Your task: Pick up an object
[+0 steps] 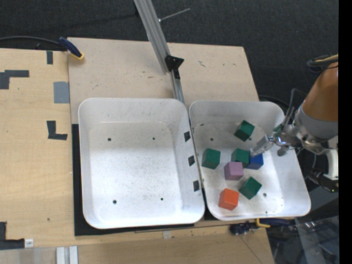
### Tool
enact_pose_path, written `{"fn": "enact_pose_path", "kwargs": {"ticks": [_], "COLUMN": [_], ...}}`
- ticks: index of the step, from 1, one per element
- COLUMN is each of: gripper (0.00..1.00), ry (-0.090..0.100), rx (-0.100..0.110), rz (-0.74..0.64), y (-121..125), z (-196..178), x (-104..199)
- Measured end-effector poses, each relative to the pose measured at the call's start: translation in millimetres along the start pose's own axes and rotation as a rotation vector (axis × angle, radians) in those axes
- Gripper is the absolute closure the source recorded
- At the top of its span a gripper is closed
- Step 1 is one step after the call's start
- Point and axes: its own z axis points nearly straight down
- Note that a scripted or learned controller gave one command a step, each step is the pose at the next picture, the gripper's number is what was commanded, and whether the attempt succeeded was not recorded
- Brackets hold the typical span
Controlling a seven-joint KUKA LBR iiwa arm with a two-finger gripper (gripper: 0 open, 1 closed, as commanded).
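Note:
The right bin (286,202) holds several small blocks. A green block (245,130) lies toward the back, another green block (210,158) near the left wall, and a third green block (240,156) in the middle beside a blue block (256,160). A purple block (234,170) sits just in front of them, with a further green block (251,187) and an orange-red block (229,198) nearer the front. My gripper (263,146) reaches in from the right and hovers just above and behind the blue block, between it and the back green block.
The left bin (88,147) stands beside the right one, sharing a middle wall. A metal rail (157,32) slants down from the top to the bins' junction. The arm's orange band (324,95) sits over the right bin's right rim.

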Motion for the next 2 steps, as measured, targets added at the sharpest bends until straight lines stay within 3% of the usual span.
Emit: {"fn": "enact_pose_path", "kwargs": {"ticks": [1, 2], "gripper": [0.00, 1.00], "ry": [-0.004, -0.003], "rx": [-0.019, -0.019], "rz": [-0.002, -0.002], "y": [1.1, 1.5], "z": [40.5, 31.9], "x": [0.2, 1.0]}}
